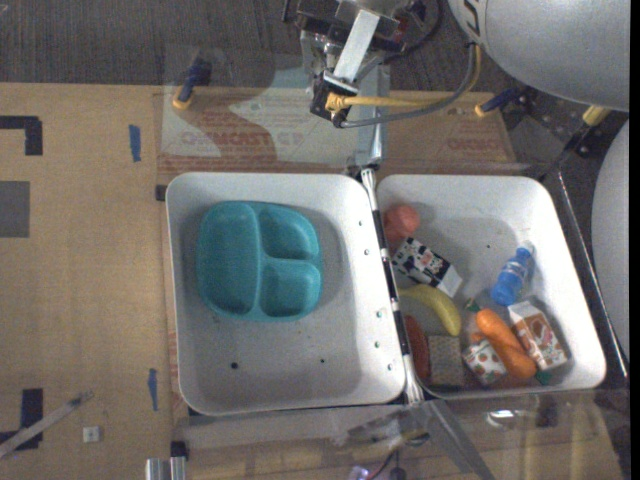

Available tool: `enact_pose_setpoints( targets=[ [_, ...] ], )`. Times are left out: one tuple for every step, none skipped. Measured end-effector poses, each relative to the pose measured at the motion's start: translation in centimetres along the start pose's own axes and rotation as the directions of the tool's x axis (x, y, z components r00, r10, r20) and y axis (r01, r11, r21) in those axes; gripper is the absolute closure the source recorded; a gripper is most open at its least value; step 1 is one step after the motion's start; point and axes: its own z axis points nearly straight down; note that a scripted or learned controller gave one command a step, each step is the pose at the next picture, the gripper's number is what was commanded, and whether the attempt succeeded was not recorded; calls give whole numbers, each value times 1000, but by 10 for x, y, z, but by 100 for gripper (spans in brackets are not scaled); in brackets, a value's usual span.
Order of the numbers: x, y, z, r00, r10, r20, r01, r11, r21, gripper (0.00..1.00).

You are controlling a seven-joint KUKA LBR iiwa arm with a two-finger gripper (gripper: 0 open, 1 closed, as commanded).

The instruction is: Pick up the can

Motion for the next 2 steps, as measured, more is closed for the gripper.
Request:
enact_pose_setpoints(
  targets=[
    [3,0,-8,1000,-5,2,5,1000,0,100],
    [5,1,-15,1000,-10,4,10,1000,-1,100]
  ],
)
